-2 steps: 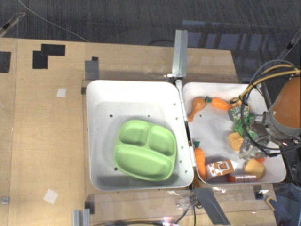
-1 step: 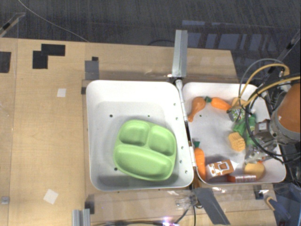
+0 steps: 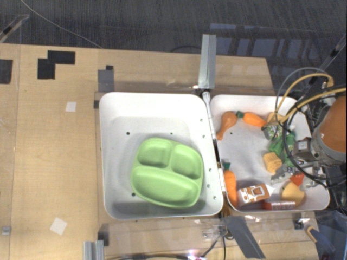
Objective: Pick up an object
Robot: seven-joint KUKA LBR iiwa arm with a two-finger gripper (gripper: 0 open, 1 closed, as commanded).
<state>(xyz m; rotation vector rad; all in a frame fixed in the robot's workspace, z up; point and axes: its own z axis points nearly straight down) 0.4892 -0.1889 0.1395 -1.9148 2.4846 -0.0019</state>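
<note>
On the pale wooden bench (image 3: 49, 161) over dark carpet (image 3: 135, 10): green plate (image 3: 168, 172) in left bin (image 3: 116, 112), toy food (image 3: 227, 122) cluttering right bin (image 3: 244, 148) around the gripper (image 3: 287, 167), grip state impossible to tell.

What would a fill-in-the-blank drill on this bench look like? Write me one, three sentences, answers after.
1. The green divided plate lies in the ____ bin.
2. The plate has ____ compartments.
3. The small toy foods, such as the carrot and the drumstick, lie in the ____ bin, where the arm reaches in.

Missing words: left; three; right
</note>
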